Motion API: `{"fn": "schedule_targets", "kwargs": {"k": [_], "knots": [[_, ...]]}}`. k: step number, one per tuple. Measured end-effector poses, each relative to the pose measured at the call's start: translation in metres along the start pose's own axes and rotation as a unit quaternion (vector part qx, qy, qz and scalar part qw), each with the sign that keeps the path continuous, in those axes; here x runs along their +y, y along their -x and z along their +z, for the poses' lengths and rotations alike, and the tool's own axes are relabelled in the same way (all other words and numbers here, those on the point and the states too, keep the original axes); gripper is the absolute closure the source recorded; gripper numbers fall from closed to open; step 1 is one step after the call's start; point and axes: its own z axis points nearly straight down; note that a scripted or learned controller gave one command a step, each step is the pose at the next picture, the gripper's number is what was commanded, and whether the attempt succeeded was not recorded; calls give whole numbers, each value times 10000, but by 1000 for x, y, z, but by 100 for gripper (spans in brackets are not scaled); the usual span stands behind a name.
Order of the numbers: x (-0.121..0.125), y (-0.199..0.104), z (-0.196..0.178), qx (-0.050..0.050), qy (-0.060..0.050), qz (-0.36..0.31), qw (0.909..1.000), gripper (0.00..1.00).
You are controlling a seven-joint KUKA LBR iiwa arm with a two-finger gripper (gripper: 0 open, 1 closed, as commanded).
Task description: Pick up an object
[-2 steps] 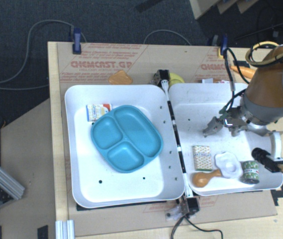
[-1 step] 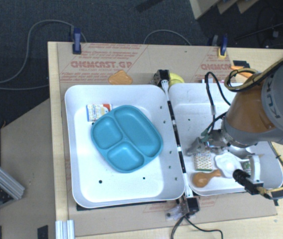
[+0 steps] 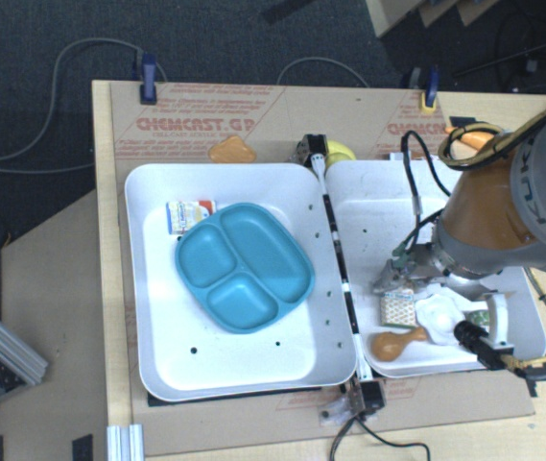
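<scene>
Where the pincer hovers, a mesh sponge lies just below.

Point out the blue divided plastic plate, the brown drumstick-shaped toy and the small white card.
blue divided plastic plate (image 3: 244,266), camera view, central ridge.
brown drumstick-shaped toy (image 3: 389,345), camera view, rounded fat end.
small white card (image 3: 188,214), camera view, its printed face.

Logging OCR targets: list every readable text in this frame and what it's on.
"CHEMCAST GP", red print on the brown board behind the left bin.
A second red print on the same board behind the right bin: partly hidden, not readable.
Small packet beside the blue divided plate: print too blurred to read.
</scene>
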Motion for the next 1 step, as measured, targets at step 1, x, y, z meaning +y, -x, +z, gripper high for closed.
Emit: {"fn": "schedule_targets", "kwargs": {"k": [1], "knots": [[16,-85,-94,1,26,-32,10000,100]]}}
